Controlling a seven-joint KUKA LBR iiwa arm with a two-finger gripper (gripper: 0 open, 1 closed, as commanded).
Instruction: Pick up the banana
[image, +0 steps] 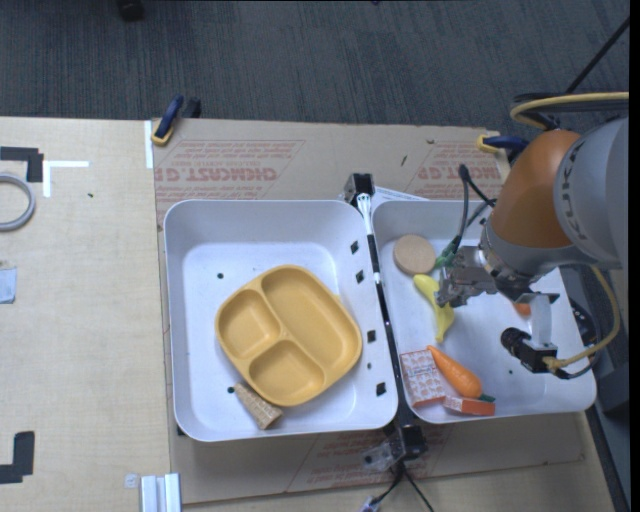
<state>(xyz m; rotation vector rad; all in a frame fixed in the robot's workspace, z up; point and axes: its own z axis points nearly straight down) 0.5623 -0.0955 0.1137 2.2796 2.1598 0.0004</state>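
Banana is lying in the right bin, up near the divider, running roughly top to bottom with its lower tip pointing at the carrot. The gripper is right down on it, touching or just about touching the upper half from the right side, but honestly I can't tell what state the tool is in, since the wrist and cabling block that bit. So I wouldn't call it grabbed: the banana looks like it's flat on the bin floor, not lifted. My read is that the reach is done and the actual grasp and lift are what's left. Around it there's a round tan disc just above, a red-and-white packet beside the carrot below, and something small and orange peeking out past the arm. Left bin has the yellow divided plate with a cracker-looking chunk at its lower edge.
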